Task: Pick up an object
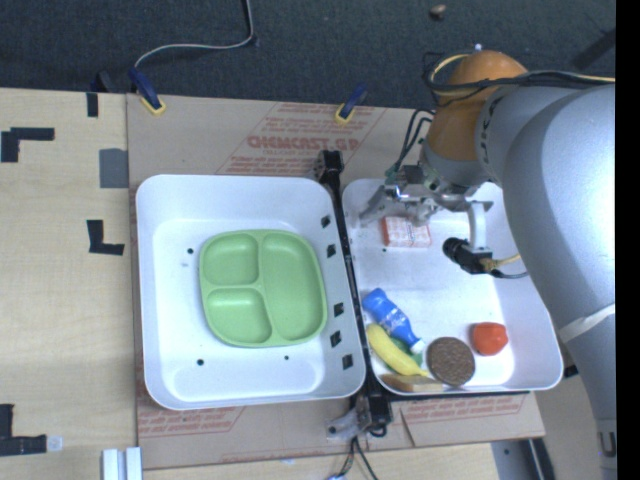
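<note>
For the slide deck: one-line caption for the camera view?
Gripper poised over a small pink-and-white box in the right bin; green divided plate in the left bin.

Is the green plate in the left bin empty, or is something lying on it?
Empty. The green plate lies flat in the left bin, and all of its compartments show bare green, with nothing lying in them.

Arm (560, 188): large, smooth, rounded grey casing, with a pale seam line low on its right side. Orange band (470, 103): glossy, domed, above the wrist. Cables (440, 68): thin black and yellow leads looped around the orange part. Gripper (415, 200): grey metal with small fittings. Black knob-like part (462, 253) beside it, yellow lead attached.
</note>
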Robot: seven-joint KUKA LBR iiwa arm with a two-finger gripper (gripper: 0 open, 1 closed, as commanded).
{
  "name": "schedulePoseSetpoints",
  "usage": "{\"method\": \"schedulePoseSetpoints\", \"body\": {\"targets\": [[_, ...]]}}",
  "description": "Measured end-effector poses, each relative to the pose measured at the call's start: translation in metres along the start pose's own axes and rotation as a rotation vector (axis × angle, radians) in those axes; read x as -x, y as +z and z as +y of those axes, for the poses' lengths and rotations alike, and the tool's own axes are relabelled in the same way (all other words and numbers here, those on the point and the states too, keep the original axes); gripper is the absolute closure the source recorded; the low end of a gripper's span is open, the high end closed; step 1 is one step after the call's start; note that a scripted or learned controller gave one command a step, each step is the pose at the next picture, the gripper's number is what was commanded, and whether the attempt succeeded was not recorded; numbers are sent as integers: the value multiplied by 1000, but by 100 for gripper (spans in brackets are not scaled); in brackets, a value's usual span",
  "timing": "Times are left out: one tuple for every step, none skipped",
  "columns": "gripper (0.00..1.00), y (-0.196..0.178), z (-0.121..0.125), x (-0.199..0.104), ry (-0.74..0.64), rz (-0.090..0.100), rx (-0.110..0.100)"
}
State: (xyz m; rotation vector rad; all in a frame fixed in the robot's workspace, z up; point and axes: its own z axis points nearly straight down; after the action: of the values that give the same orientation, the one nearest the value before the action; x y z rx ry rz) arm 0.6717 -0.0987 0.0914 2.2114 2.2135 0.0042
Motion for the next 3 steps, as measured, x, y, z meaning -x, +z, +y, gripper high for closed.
{"method": "schedulePoseSetpoints", "body": {"targets": [[100, -10, 1, 0, -1, -2, 4], [0, -11, 1, 0, -2, -2, 5], [0, 0, 1, 19, -3, 7, 3]]}}
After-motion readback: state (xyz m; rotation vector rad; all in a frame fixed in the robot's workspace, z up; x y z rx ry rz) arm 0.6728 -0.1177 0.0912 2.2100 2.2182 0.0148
